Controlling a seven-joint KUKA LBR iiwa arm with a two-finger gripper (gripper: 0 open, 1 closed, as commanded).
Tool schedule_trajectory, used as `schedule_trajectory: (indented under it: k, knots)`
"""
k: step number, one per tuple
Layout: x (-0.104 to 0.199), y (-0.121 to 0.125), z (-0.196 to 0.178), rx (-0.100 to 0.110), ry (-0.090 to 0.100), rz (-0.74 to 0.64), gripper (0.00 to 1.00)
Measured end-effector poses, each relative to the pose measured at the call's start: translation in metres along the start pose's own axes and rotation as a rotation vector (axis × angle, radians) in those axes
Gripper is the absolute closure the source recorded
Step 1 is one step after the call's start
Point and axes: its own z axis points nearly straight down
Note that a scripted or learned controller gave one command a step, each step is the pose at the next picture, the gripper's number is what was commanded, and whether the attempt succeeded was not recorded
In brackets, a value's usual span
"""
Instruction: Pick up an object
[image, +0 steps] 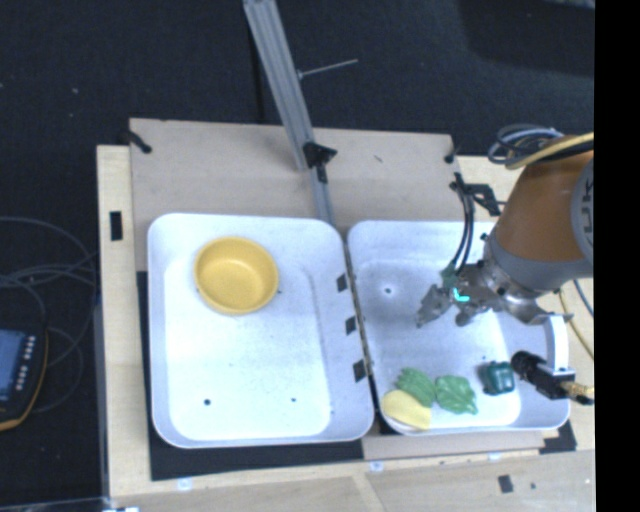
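The grey arm (545, 215), with its orange band above the wrist, is reaching in from the right and bending down over the right bin (400, 250); its claw (448, 308) is hanging over the middle of that bin, fingers pointing left and downward and standing spread apart, released, with nothing lying between them. Along the near edge of the right bin a pale yellow object (405, 408) is lying in the near left corner, touching a green leafy object (416, 384); a second green object (455, 393) is sitting just beside it; a small dark teal object (497, 377) is resting near the right wall; all are lying nearer the camera than the claw and apart from it. In the left bin (250, 400) a yellow bowl (237, 275) is sitting upright toward the far left corner; both bins are resting on the counter (240, 150).
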Motion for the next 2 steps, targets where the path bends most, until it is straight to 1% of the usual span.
schedule_trajectory:
  k: [1,2]
  knots:
    - [0.0,0.0,0.0,0.0,0.0,0.0,0.0]
    - [-0.004,0.008,0.051,0.005,-0.001,0.001,0.0]
